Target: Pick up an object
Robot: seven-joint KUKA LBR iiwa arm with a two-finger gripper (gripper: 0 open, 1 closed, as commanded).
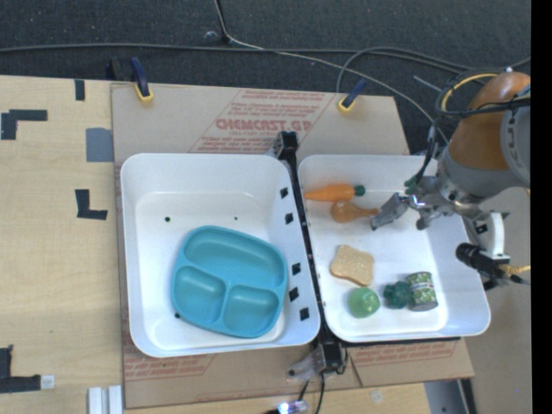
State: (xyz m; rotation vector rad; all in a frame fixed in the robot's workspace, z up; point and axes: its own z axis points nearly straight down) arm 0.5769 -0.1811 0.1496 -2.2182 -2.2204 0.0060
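Now the grey two-finger gripper hovers spread and empty over the right white bin, just beside the orange plastic carrot by the divider, apparently mid-approach; next move would need a descent, then closing on one toy.

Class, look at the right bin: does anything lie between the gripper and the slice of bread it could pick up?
Nothing visible does. The gripper hangs over the upper right of the right bin, and bare white floor lies between it and the slice of bread. The carrot and the brown piece lie to the side, above that path.
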